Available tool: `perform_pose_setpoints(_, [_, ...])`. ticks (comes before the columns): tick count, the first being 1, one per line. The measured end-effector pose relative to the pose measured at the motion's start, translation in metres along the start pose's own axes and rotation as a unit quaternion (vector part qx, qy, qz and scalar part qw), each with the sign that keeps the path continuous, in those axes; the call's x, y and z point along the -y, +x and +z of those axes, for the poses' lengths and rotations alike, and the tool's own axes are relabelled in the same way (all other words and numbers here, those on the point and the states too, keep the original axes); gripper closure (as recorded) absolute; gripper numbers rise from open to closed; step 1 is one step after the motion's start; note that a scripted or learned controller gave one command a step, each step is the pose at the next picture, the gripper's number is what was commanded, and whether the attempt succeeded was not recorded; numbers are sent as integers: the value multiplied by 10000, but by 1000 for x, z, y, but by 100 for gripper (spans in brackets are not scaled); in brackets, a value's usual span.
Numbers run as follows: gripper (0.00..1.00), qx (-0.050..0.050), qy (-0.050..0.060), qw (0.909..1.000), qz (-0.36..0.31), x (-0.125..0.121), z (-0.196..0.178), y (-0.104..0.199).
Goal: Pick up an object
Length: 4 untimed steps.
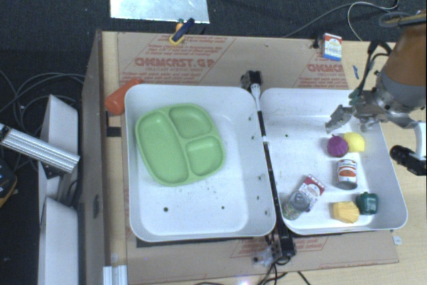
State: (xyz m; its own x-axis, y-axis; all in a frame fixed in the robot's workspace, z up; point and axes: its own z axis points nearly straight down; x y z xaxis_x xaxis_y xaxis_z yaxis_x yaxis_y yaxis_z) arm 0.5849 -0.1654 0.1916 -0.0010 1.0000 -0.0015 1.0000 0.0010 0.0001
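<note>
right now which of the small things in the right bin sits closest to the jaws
The round purple ball. It lies just below the gripper, beside the round yellow ball, while the other items sit further toward the bin's front.

Bench board [200, 57]: red print, apparently "CHEMCAST GP", repeated.

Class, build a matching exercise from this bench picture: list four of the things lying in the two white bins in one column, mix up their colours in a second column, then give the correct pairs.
Things:
1. divided tray in the left bin
2. ball in the right bin
3. round fruit touching the ball
4. small can below the ball

Colours:
A. yellow
B. light green
C. white with a red band
D. purple

Pairs: 1-B, 2-D, 3-A, 4-C
</note>
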Motion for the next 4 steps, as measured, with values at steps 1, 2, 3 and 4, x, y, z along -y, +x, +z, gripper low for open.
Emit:
perform_pose_setpoints(1, [0,-7,5,10000,0,4,69,-14])
perform_pose_setpoints(2, [0,-37,-48,10000,-30,-9,85,-18])
perform_pose_setpoints(3, [0,-28,-81,10000,-39,-17,88,-19])
perform_pose_setpoints(4, [0,-28,-83,10000,-41,-17,88,-20])
